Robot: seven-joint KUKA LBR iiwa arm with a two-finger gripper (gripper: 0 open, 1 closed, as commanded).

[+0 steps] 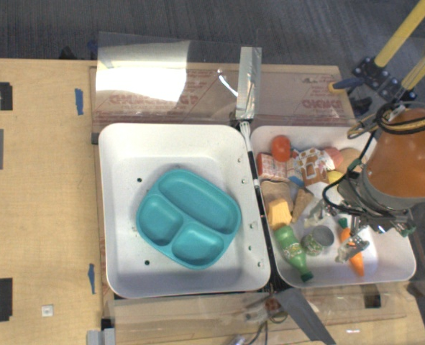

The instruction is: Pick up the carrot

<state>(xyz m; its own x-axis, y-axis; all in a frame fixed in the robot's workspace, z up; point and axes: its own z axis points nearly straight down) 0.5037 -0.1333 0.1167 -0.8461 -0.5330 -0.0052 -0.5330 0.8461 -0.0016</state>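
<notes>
Claw (353, 244) sits right over the carrot (357, 264), and I cannot tell if it grips; toys crowd close beside it, so it might slip

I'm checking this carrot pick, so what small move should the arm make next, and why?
Probably a short descent straight down. The gripper sits right over the carrot in the right bin, near its front wall, and no carrot shows between its fingers, so lowering around it before closing seems the sensible step.
</notes>
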